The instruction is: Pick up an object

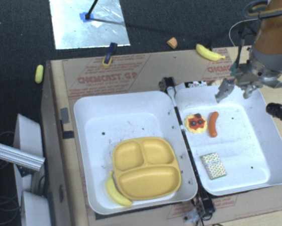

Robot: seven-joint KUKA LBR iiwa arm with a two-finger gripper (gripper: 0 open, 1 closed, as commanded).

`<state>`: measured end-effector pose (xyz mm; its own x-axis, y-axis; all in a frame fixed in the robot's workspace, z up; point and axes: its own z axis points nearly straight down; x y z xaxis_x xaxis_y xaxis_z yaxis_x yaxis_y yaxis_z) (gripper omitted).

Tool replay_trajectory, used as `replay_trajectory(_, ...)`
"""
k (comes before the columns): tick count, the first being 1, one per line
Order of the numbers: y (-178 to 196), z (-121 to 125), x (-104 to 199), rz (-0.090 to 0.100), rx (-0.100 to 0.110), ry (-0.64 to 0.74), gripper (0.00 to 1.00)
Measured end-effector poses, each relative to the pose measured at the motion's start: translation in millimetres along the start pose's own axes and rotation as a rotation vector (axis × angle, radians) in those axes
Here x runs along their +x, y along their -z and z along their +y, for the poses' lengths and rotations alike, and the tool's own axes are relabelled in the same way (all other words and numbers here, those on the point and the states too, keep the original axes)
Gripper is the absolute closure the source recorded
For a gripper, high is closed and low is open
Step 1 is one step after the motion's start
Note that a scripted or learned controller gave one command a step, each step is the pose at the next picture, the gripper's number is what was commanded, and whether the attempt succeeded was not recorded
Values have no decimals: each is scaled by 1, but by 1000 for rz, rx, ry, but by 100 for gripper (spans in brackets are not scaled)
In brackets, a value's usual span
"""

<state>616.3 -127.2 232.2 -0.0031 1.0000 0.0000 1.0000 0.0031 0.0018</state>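
The gripper hung over the far edge of the right bin, its two fingers spread apart with nothing between them. One finger pointed down toward the bin's far left corner.

Taking the gripper as the landmark, the orange sausage lay nearest, just toward the camera from it and a little to the left, on the bin floor and apart from the fingers. Beside the sausage, farther left of the gripper, sat a small yellow pastry with red and dark topping, close to the bin's left wall. Well toward the camera from the gripper, a small patterned packet lay tilted on the floor of the same bin. All three rested loose, none touching the others.

Well to the left of the gripper, the left bin held a yellow divided tray with three compartments, set in the bin's near half. A banana lay against the tray's near left edge, touching it.

Just beyond the gripper and slightly left, outside the bins, a second banana rested on the cardboard sheet under the bins. Farther left on the dark floor lay a small orange piece, and far to the left a small yellow object.
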Motion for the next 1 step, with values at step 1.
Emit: replay_trajectory(1, -134, 28, 8, -2, -5, -1, 0)
